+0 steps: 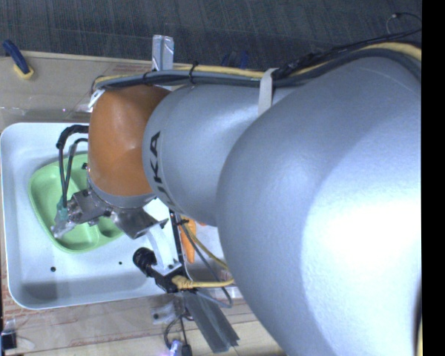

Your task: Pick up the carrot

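Camera view is mostly blocked for me by the grey arm (304,199). My pincer (65,219) sits over a green bowl (48,191) in the left white bin (18,221); I cannot tell its state. A sliver of carrot (189,243) peeks beside the arm. Black letters "KA" read on the arm.

Arm casing (319,199) looking smooth, satin grey, catching soft highlights; orange band (119,143) showing same sheen. Beneath pincer (65,219), green bowl (44,191) looking glossy plastic. White bin (30,273) appearing smooth, semi-gloss. Bench (59,73) showing pale matt wood.
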`<state>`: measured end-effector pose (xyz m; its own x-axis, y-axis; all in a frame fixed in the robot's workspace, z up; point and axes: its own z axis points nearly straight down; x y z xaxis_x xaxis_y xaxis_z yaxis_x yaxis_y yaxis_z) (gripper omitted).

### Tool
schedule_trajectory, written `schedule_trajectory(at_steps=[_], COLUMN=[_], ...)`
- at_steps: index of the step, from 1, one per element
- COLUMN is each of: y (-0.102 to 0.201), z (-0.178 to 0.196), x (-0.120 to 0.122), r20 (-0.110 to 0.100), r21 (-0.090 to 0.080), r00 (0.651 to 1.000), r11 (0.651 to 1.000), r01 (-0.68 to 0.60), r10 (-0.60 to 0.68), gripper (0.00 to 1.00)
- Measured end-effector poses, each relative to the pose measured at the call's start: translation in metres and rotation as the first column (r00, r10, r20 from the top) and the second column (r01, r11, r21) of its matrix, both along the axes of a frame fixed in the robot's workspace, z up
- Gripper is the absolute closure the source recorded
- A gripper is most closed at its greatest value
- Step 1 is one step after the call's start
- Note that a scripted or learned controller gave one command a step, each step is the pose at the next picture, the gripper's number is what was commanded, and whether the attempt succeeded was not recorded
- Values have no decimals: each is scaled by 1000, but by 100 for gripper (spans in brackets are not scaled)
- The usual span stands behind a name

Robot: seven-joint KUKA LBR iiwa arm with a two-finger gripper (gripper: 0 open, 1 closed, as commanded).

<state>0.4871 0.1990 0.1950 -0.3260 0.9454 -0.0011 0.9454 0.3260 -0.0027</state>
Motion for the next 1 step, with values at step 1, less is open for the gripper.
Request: schedule_trajectory(at_steps=[1], y=[-68], z=[-26], x=[105], r20=[0], r21=[0], r00=[984], r11=[984], r01=[-179], r10=[179], gripper=[0])
